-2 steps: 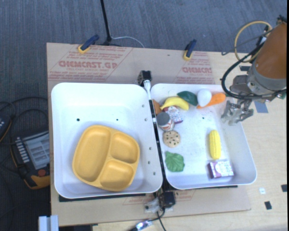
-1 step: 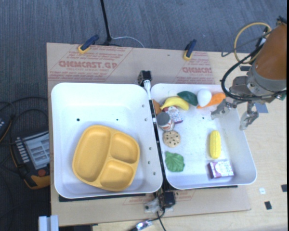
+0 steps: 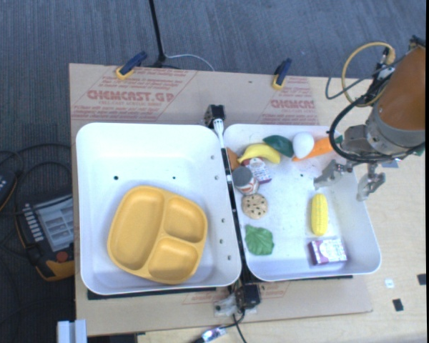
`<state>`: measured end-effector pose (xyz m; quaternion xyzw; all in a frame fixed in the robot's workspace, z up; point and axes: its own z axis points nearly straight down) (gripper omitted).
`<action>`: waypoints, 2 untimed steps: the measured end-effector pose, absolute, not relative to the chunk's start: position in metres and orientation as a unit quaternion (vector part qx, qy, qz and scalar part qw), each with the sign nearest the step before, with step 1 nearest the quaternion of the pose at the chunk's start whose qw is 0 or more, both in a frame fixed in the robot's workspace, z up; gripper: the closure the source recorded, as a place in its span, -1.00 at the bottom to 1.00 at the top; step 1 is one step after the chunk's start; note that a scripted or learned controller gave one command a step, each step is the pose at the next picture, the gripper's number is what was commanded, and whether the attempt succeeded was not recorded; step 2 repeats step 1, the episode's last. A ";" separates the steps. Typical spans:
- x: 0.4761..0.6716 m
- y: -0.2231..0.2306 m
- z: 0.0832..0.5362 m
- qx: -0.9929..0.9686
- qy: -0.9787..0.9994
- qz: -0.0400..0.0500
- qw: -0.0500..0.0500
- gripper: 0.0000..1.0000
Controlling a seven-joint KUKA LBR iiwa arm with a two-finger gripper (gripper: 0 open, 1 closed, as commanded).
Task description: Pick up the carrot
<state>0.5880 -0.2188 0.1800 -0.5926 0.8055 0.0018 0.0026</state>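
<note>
Brown cardboard-topped bench (image 3: 129, 102) (red print), grey carpet (image 3: 57, 20) around, jaws (image 3: 349, 178) spread near carrot (image 3: 316, 148).

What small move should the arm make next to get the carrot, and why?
Probably shift the gripper toward the bin's top edge and slightly left, then descend. Its open fingers hang over the right bin just below the carrot, which lies near the top rim with a white egg touching its left end.

Arm (image 3: 404, 95) enters from right, orange band above grey wrist. Gripper (image 3: 350, 179) points down and leftward, fingers (image 3: 330, 174) spread apart, nothing between them. Cables loop above wrist.
</note>
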 end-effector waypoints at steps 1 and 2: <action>0.630 -0.221 0.148 -0.727 0.686 0.001 0.005 -1.00; 0.630 -0.221 0.148 -0.727 0.686 0.001 0.005 -1.00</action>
